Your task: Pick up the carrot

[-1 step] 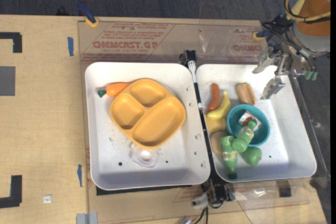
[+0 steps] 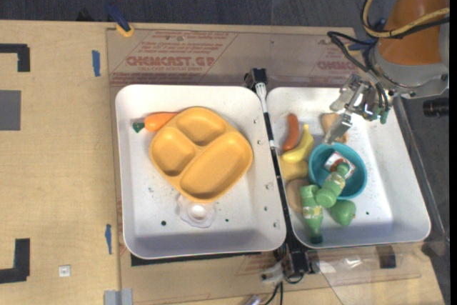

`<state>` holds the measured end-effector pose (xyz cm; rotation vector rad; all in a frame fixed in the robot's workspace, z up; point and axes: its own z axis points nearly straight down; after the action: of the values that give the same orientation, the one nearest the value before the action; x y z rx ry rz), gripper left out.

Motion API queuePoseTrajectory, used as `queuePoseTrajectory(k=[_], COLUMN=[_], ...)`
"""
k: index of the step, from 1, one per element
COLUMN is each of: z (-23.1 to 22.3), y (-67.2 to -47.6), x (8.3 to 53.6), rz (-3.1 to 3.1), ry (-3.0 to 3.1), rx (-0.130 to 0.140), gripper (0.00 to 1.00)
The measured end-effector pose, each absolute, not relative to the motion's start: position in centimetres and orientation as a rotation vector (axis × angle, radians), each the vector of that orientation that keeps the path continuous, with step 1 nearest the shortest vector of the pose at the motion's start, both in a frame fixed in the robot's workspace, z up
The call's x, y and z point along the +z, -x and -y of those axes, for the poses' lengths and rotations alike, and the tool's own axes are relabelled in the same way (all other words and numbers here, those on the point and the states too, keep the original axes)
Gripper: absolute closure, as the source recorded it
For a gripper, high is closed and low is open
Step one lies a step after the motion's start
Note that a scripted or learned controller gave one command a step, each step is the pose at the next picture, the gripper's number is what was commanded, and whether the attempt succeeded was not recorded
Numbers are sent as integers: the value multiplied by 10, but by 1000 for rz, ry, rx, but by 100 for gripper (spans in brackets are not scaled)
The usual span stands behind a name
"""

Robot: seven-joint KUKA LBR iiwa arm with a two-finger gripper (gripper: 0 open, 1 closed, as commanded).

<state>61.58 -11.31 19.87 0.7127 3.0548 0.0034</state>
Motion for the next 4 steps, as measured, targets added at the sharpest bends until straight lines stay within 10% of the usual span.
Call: queuePoseTrajectory(k=[3, 4], z=[176, 220], y=[-667, -611], x=[87, 143], rz=[-2059, -2122], ry=[-2367, -2310], rx=[2, 2], gripper=[0, 0])
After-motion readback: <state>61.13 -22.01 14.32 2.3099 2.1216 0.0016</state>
